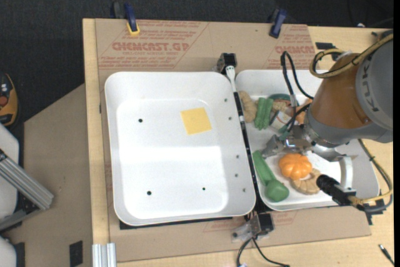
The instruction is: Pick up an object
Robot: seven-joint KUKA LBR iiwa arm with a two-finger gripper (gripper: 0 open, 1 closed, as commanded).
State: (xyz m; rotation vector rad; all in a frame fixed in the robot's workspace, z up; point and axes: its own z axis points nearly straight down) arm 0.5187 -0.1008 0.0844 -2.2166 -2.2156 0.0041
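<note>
My gripper [282, 143] is down inside the right bin [367, 176], under the grey and orange wrist [340, 103]. It sits just up and left of an orange pumpkin-shaped toy [294, 166]. A tan piece [307, 185] lies against that toy's lower side. A long green toy [269, 179] lies along the bin's left wall, below the gripper. Above it are another green piece [263, 113] and a beige piece [249, 107]. The wrist hides more items behind it. I see nothing clearly held.
The left bin [119, 134] holds one flat yellow square [196, 120] near its upper middle. Black cables [289, 75] loop over the right bin's top edge. Blue clamps [131, 17] hold the board at the back. A black fitting [331, 187] juts out near the right bin's front.
</note>
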